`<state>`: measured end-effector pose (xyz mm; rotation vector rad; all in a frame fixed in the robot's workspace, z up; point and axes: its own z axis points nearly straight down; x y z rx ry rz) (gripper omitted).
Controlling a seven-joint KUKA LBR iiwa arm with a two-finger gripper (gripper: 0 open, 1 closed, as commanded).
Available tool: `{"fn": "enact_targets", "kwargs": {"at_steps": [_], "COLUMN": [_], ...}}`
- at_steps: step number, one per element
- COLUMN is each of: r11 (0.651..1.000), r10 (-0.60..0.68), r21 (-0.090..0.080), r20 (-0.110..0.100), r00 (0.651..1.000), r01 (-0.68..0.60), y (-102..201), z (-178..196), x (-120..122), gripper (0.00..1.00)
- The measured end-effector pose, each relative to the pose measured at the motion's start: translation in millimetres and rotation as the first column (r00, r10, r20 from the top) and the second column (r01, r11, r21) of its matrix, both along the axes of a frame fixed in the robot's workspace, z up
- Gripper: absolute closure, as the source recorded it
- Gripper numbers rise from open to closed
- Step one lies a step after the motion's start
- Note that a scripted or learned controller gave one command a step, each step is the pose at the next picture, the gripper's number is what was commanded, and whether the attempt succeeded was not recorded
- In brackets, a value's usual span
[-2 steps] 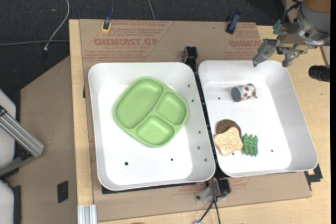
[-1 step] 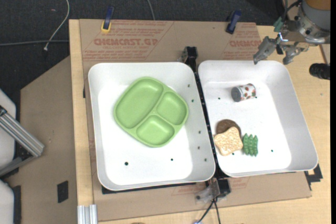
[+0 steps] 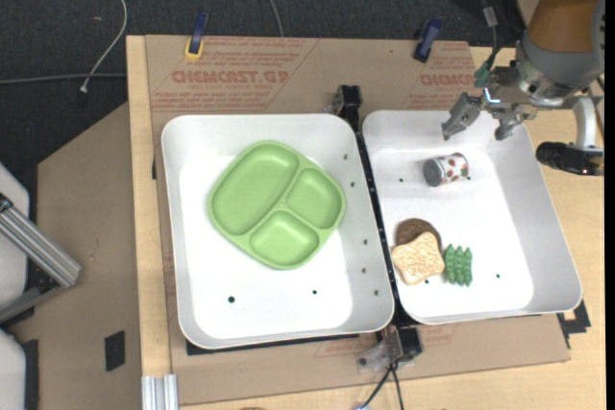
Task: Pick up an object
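My gripper hangs over the far edge of the right bin, its two fingers spread open with nothing between them. Just below it, a small can with a red and white label lies on its side in the bin. Nearer the front of that bin sit a slice of toast overlapping a brown round cookie, with a green leafy piece beside them. A green divided plate rests in the left bin.
A black clip sits at the far seam between the two bins, and blue clamps hold the cardboard at the back edge. Cables trail across the dark floor behind the bench.
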<state>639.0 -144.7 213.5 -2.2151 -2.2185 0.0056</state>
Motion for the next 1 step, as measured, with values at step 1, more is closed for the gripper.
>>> {"fn": "enact_targets", "kwargs": {"at_steps": [1], "r11": [1.0], "r10": [0.0], "r21": [0.0], "r20": [0.0], "r00": [1.0], "r01": [0.0], "y": [6.7], "z": [-60.1], "x": [4.6], "gripper": [0.0]}}
